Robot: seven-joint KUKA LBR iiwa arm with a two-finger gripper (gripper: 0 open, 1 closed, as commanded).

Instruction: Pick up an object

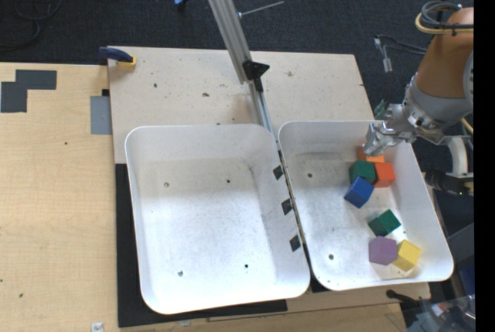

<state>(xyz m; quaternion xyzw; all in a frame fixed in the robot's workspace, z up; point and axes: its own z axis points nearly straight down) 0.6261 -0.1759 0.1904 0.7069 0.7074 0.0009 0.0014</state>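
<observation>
Pale bench – two white bins side by side.

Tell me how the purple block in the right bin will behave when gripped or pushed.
The purple block looks rigid and flat-faced, so it should probably slide, not roll. It touches the yellow block, so a push would likely move both. It seems light, probably easy to lift.

left bin open floor, right bin left half free, blocks crowding its right side, slanted metal rail behind
</observation>
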